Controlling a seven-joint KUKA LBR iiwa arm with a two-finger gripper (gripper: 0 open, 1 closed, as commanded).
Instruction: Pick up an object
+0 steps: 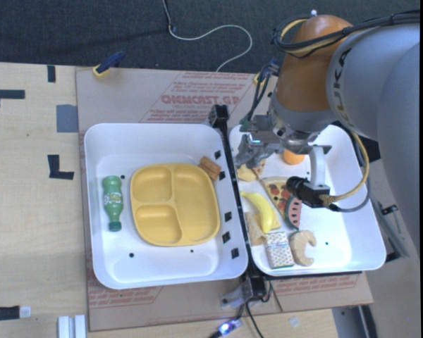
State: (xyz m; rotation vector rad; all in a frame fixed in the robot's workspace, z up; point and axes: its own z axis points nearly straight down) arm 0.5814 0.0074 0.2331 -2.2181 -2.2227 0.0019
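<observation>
The jaws are hidden under the wrist housing, so I cannot tell how they stand. The gripper (257, 153) is hanging low over the left part of the right bin (363, 255), close to the divider between the bins. The grey arm (381, 69) is reaching in from the right, its orange band (310, 62) sitting just above the wrist, with black cables looping beside it.

Below the gripper, the right bin is holding a banana (262, 211), a watermelon slice (290, 211), a pizza slice (275, 187), a small printed carton (278, 250), a tan curved piece (303, 247) and an orange ball (293, 157) partly covered by the wrist.

The left bin (99, 146) is holding a yellow divided plate (175, 204), a green bottle (113, 203) lying to its left, and a small brown block (211, 167) at the plate's upper right corner.

Both bins are resting on a sheet of printed cardboard (162, 97), which is lying on a pale wooden bench (28, 224). Dark carpet (70, 13) is showing beyond, with a thin white cable (204, 34) trailing across it.
</observation>
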